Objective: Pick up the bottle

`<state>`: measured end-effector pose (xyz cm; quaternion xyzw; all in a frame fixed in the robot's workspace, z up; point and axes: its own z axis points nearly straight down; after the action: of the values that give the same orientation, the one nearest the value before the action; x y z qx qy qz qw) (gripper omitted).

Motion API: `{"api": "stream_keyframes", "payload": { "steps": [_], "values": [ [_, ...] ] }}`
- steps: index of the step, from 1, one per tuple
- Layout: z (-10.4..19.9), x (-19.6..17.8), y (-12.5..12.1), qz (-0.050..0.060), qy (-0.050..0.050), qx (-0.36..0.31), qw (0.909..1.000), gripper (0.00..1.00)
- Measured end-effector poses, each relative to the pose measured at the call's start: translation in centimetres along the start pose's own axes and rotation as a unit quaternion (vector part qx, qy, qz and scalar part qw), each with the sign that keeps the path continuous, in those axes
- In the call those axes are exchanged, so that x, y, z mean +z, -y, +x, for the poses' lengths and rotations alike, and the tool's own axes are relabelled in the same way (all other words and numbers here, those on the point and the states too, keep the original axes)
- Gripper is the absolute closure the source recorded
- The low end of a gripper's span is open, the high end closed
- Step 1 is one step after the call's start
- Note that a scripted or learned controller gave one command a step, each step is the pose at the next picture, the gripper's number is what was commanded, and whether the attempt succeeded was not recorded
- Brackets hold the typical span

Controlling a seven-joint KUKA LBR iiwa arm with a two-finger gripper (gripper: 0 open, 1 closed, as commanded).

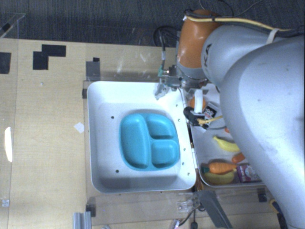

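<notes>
Bottle (198, 102): small, orange-white, just right of the tray (150, 141), under the arm; likely light, stiff, slick, best gripped mid-body. Gripper (164, 87) state: cannot tell

Two bins sit side by side on the bench (43, 142). In the left bin (102, 128) a divided tray (148, 141) lies at the middle. The right bin (204, 178) holds a banana (226, 144) with a carrot (222, 167) nearer, and a small packet (248, 172) to the carrot's right. The arm (248, 66) reaches in from the right above the right bin, its wrist over the far end of the divide between the bins.
</notes>
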<state>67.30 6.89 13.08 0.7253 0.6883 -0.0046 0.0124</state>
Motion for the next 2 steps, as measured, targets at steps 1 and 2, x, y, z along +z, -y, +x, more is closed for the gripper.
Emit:
{"api": "stream_keyframes", "payload": {
  "steps": [1,2],
  "values": [
    [-13.6,-5.3,-0.5,0.001,-0.012,-0.062,0.998,0.0],
    [-18.9,4.8,-0.7,0.001,-0.012,-0.065,0.9978,0.0]
  ]
}}
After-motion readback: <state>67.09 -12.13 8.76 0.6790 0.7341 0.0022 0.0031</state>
